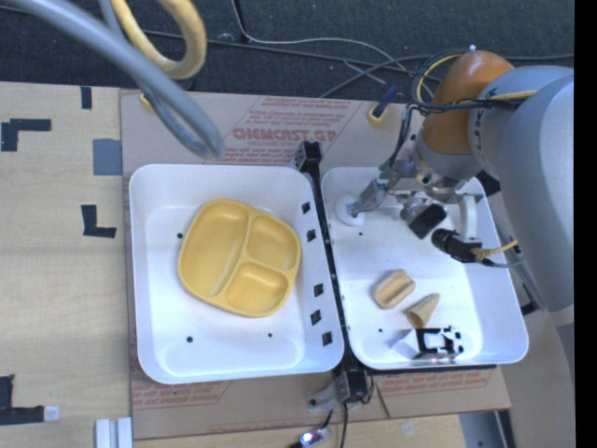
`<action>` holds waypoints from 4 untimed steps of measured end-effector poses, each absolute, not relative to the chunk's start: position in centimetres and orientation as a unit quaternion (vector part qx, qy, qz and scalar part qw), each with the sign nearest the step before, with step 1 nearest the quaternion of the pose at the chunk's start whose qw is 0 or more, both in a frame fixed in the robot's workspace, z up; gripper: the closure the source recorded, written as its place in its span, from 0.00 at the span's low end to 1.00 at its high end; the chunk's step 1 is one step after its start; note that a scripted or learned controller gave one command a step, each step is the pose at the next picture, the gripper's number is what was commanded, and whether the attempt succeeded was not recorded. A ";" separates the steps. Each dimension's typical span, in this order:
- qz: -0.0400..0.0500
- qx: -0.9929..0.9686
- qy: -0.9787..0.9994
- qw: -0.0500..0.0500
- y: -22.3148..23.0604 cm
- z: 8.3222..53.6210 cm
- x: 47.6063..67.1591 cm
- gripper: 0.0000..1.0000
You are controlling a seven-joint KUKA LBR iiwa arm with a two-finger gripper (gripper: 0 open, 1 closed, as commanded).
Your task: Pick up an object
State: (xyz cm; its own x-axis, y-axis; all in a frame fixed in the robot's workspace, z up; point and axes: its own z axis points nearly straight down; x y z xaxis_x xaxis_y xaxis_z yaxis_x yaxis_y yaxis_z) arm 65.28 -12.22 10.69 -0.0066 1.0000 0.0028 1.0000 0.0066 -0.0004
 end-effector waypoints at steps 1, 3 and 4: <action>0.006 -0.704 -0.710 0.012 -12.1 10.9 64.7 1.00; -0.001 -0.707 -0.708 -0.002 -12.0 21.3 64.3 1.00; 0.000 -0.707 -0.708 0.000 -12.0 23.1 64.4 1.00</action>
State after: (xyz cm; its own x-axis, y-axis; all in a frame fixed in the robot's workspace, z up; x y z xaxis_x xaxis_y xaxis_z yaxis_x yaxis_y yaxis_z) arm 64.40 -11.98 23.09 -0.0012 1.0000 -0.0003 1.0000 0.0012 0.0011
